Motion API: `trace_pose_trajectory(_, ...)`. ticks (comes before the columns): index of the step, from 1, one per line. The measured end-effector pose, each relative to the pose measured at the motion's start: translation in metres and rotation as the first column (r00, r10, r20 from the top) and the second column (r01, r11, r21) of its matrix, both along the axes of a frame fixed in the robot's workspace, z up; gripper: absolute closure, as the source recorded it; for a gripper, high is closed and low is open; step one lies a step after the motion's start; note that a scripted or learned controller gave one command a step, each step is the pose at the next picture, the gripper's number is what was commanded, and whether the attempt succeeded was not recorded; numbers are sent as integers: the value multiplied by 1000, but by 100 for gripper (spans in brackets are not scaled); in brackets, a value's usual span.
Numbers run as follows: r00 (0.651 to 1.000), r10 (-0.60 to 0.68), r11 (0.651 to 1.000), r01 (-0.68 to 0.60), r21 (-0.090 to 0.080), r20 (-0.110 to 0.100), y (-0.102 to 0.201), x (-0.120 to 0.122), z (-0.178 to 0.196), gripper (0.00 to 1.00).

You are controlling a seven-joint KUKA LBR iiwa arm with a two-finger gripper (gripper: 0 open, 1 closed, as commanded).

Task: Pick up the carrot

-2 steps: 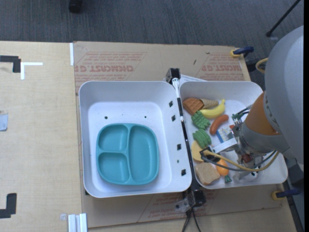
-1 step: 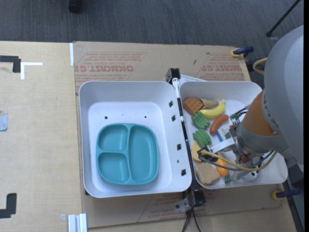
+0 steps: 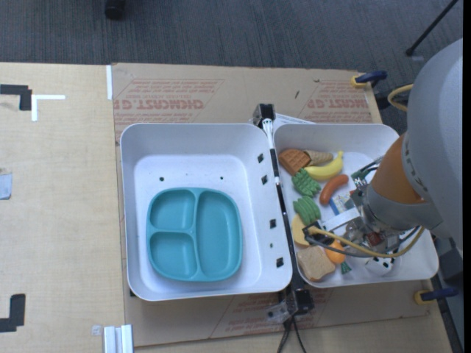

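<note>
The large grey arm with its orange band (image 3: 412,171) is seen over the right white plastic bin (image 3: 383,142). Its gripper (image 3: 353,234) is lowered among toy foods; its state cannot be told. The small orange carrot (image 3: 333,188) lies just up-left, its long axis slanted toward the yellow banana (image 3: 327,169).

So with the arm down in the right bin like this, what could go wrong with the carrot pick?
1. The toy food is packed tightly: the carrot lies beside the banana and a green vegetable, so a grasp could catch a neighbour instead.
2. The gripper sits lower in the right bin, apart from the carrot, over other pieces; closing there would probably miss.
</note>
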State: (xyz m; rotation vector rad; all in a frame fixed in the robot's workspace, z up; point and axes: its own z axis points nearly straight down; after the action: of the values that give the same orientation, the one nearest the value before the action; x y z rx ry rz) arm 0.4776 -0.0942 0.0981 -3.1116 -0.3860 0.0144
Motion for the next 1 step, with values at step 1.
trace_pose_trajectory(1,1000,0,1000,0,0,-1,0,0,0,0)
